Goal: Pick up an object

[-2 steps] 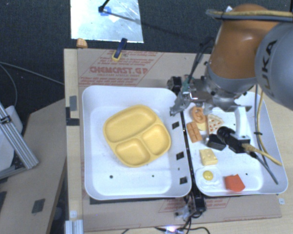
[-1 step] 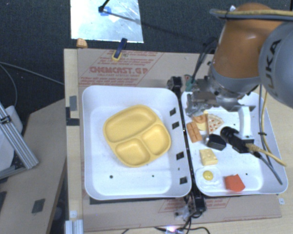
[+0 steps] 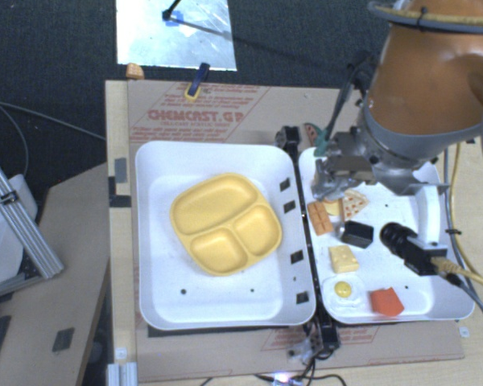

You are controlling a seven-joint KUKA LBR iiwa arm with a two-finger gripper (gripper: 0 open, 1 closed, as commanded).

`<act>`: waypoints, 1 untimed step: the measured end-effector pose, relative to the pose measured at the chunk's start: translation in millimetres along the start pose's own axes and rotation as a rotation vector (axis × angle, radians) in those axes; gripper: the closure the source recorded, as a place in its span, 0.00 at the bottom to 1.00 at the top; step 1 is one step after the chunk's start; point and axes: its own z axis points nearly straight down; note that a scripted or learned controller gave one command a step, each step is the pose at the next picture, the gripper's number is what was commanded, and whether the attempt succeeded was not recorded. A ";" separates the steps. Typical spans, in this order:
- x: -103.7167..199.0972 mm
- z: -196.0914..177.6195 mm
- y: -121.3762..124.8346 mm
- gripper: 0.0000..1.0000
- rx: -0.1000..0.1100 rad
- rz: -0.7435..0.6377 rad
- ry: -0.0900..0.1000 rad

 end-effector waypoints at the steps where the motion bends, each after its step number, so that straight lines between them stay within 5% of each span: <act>1: 11.0 -133.4 3.2 1.00 -0.009 0.003 0.000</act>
